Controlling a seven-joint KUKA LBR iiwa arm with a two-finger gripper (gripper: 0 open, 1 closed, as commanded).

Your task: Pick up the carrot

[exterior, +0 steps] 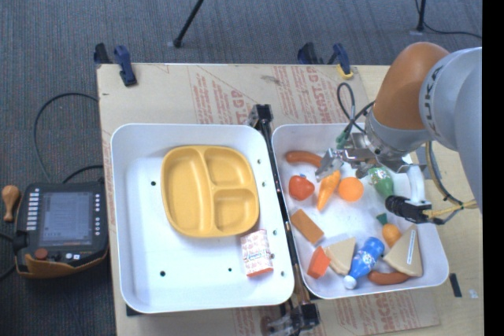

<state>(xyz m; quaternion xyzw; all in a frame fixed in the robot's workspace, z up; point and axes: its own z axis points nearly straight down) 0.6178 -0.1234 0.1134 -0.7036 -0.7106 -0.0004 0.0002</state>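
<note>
Camera view looks down at a slant on a bench of pale board printed with red lettering. Blue clamps grip the far edge at the left corner, and a second pair sits near the right. Dark grey carpet surrounds the bench; two thin stand legs cross it at the top of the frame. A black and orange pendant lies on the carpet left of the bench, with a black cable looping behind it.

Two white bins sit side by side, touching along a black divider. The left bin holds a yellow tray with three compartments and a small red and white carton near its front right corner.

The right bin holds the toy food. The carrot lies tilted near the bin's middle, between a tomato on its left and an orange on its right. A sausage lies just behind it.

The arm reaches in from the right. The gripper sits low over the carrot's upper end. Its jaws are parted around that end, but whether they touch the carrot cannot be told. The carrot rests on the bin floor.
</note>
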